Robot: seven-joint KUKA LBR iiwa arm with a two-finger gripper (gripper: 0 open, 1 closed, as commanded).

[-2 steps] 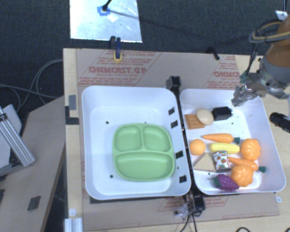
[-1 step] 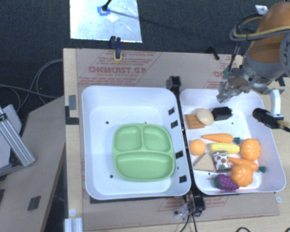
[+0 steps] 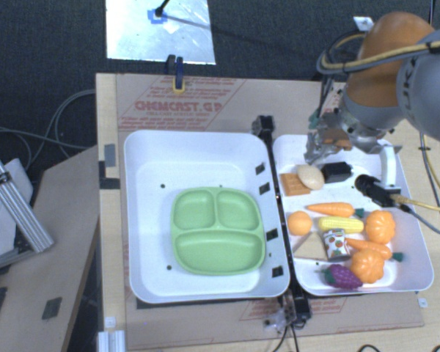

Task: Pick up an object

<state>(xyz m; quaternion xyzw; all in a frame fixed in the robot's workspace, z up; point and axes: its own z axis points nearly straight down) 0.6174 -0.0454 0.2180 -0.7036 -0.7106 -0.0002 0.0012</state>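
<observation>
My gripper [image 3: 317,152] hangs low over the back left part of the right bin [image 3: 418,270], on the grey arm with its orange band. Just in front of it lies a beige egg-shaped piece [image 3: 309,176] on a tan cracker [image 3: 293,186], with a small black block [image 3: 336,171] to their right. Nothing shows as held by the gripper. Toy foods fill the front of the bin: a carrot [image 3: 330,209], an orange ball [image 3: 299,223], a corn cob [image 3: 342,225], a pumpkin [image 3: 380,226], a small can [image 3: 336,245] and purple grapes [image 3: 341,276].
The left bin [image 3: 147,174] holds a green divided plate [image 3: 218,230]. A black divider with clips [image 3: 273,196] runs between the bins. The arm's cables and a white and black fitting [image 3: 381,178] lie over the right bin's back right.
</observation>
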